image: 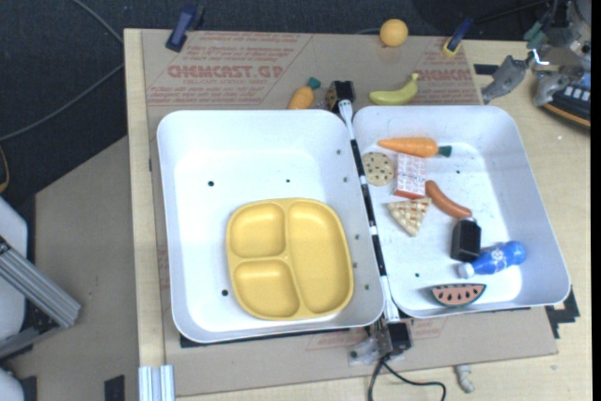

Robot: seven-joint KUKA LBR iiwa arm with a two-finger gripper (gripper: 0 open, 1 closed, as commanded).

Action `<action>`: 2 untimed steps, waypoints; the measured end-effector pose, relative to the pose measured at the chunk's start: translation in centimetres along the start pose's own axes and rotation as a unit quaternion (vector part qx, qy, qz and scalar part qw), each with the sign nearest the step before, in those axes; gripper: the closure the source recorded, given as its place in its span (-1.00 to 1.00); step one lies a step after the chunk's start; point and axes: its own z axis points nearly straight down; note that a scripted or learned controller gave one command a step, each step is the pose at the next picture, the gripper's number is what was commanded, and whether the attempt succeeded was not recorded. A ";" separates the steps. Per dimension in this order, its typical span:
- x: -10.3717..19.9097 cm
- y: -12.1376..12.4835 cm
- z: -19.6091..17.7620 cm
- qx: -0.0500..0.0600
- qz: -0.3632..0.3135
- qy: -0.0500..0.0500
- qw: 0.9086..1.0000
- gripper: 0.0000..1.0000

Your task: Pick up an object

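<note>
Pincer (515,76) off the bin; grip state: cannot tell.
Carrot (409,146) sits nearest below-left; crowded neighbours risk a mis-grab.

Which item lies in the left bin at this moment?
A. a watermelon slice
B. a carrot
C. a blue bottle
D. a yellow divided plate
D: the yellow divided plate sits alone in the left bin, while the carrot, watermelon slice and blue bottle all lie in the right bin.
</note>
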 end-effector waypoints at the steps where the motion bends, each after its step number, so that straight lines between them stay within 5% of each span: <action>1: 1.8 -1.8 12.1 0.002 0.000 0.001 1.000 -1.00; 2: 2.2 -8.1 16.6 0.001 0.001 0.000 1.000 -1.00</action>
